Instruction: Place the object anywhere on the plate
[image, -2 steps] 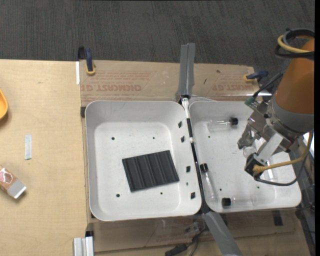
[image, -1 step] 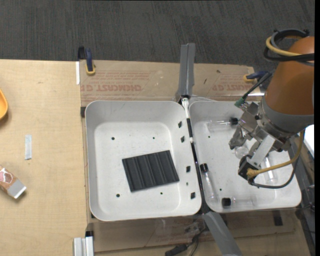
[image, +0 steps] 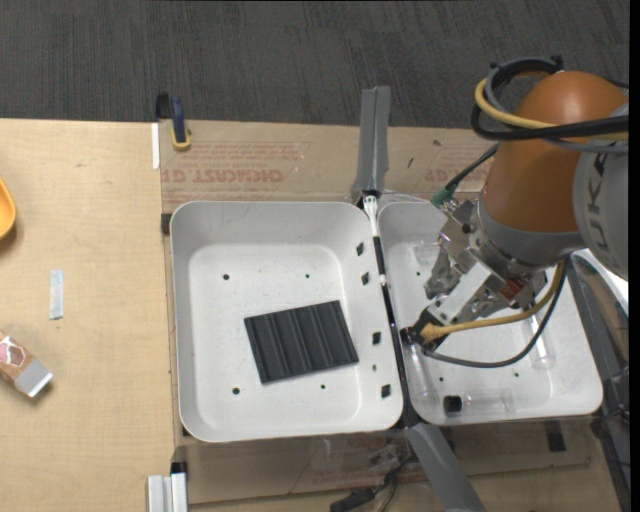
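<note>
Tool (image: 455, 285) low over right bin (image: 570, 395); you cannot tell its state. Risk: it misses the small dark object (image: 452, 404), never reaching the ribbed plate (image: 300, 340).

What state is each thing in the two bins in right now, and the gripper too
Dark ribbed plate: lying flat in the left bin, nothing on it.
Gripper: down inside the right bin, near its left wall.
Small dark object: resting on the right bin's floor near the front, apart from the gripper.
</note>
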